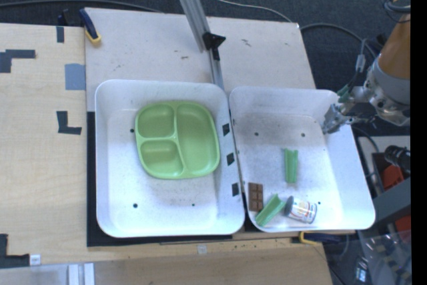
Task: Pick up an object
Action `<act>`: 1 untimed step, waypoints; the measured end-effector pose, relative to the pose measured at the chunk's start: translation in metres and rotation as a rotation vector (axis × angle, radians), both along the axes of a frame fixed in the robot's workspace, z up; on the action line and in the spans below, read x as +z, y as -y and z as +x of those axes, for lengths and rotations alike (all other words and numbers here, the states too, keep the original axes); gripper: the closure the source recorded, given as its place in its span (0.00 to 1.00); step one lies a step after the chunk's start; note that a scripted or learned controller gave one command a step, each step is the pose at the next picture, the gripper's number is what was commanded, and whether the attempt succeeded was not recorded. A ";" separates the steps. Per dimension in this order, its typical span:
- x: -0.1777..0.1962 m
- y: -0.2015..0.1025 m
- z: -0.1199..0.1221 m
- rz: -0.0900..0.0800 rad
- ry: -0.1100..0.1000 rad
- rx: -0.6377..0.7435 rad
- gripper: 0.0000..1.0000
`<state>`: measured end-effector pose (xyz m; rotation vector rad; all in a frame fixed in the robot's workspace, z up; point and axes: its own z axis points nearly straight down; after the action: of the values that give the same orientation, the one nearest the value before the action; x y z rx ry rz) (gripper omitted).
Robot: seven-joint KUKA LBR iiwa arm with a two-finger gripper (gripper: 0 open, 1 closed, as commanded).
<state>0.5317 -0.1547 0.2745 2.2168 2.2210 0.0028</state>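
The arm reaches in, its hand (331,119) above the right bin's (347,210) edge, grip state unclear.

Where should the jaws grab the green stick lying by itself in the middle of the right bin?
Grip the green stick across its narrow width at mid-length, coming straight down from above. It lies flat and nearly upright in the camera view, with bare floor of the right bin on both long sides, so the jaws probably fit either side.

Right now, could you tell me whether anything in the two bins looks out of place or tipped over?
Only the small jar: it lies on its side in the right bin's near corner, beside a green block. Nothing looks spilled or damaged.
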 end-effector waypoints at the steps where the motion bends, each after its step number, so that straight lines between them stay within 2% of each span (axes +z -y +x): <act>1: -0.003 -0.053 0.003 0.002 -0.005 0.005 1.00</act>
<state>0.5346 -0.1021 0.2715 2.2152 2.2295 0.0003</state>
